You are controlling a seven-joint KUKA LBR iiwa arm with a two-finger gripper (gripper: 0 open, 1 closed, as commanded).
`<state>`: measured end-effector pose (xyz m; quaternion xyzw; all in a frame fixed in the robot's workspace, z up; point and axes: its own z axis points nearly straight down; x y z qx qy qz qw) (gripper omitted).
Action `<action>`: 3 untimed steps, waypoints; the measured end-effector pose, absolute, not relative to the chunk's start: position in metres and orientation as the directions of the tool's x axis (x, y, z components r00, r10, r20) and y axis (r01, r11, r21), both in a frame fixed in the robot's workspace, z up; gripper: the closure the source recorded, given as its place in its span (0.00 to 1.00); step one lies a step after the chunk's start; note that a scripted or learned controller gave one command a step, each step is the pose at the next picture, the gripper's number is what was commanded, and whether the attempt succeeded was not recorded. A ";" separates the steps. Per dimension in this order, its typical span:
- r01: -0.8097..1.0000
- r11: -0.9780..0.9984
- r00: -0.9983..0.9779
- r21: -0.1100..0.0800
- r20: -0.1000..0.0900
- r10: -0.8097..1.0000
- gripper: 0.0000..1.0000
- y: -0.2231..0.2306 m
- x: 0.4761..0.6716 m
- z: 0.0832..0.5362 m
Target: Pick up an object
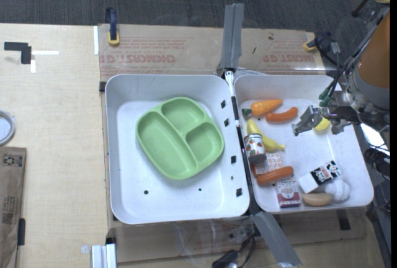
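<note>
My gripper point(321, 121) hangs over the upper right of the right bin point(356, 155), its two grey fingers point(303, 123) spread apart and open. A small yellow item point(322, 125) lies between them; it is narrower than the gap, and I cannot tell whether either finger touches it. To its left lie an orange carrot point(267, 106) and an orange-red sausage shape point(282, 115). Further down are a banana point(262, 138), a small can point(255, 146), a red sausage point(275, 175), a red-and-white packet point(287, 193), a black-and-white box point(322, 174), a white ball point(339, 187) and a tan roll point(316, 199).
The left bin point(124, 186) holds a green divided plate point(180, 136). A grey divider post point(232, 37) stands between the bins at the back. A roll of tape point(4, 129) and a brown packet point(11, 198) lie on the bench at far left.
</note>
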<state>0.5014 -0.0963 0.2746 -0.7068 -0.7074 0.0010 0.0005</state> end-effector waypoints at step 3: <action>0.934 -0.356 0.356 -0.002 -0.003 0.934 1.00 -0.142 0.634 0.101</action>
